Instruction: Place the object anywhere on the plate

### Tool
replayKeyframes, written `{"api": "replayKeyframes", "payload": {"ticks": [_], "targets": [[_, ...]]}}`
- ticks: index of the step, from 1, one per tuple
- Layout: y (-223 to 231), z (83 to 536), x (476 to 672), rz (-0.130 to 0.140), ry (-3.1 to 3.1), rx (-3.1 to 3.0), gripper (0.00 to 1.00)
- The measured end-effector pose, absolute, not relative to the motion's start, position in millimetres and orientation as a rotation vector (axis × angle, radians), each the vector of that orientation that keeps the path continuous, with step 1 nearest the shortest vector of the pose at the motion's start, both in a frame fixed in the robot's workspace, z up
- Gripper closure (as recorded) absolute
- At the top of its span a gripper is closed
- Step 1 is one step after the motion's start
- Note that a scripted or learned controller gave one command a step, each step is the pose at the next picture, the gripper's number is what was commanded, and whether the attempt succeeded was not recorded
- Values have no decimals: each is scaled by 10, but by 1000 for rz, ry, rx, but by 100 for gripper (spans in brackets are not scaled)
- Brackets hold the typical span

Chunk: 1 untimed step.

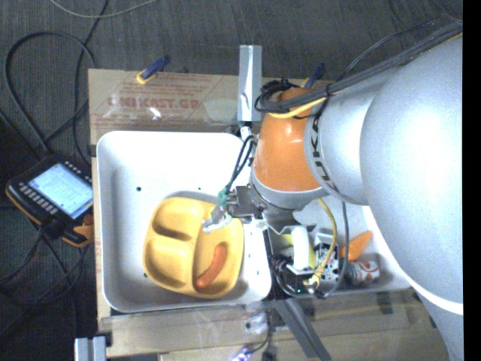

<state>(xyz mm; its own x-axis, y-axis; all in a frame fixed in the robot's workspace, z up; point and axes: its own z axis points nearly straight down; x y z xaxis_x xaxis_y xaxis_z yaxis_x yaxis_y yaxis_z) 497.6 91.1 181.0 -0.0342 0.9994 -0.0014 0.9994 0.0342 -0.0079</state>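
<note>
Right now your arm (391,126) fills the right of the view, its orange band (282,153) hanging over the seam between the two bins. Below it, the left white bin (128,164) holds the yellow divided plate (176,243) toward its near right side. Your end effector (225,210) sits just above the plate's far right edge; you cannot tell its opening from this angle. The small orange sausage-shaped object (212,265) already lies in the plate's near right compartment, apart from the end effector. You appear to be at the release stage, so your next move likely calls for lifting straight up without catching the plate's rim.
</note>
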Motion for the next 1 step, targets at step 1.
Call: {"api": "replayKeyframes", "payload": {"ticks": [1], "targets": [[911,1810,4976,10,-2256,-2180,0]]}}
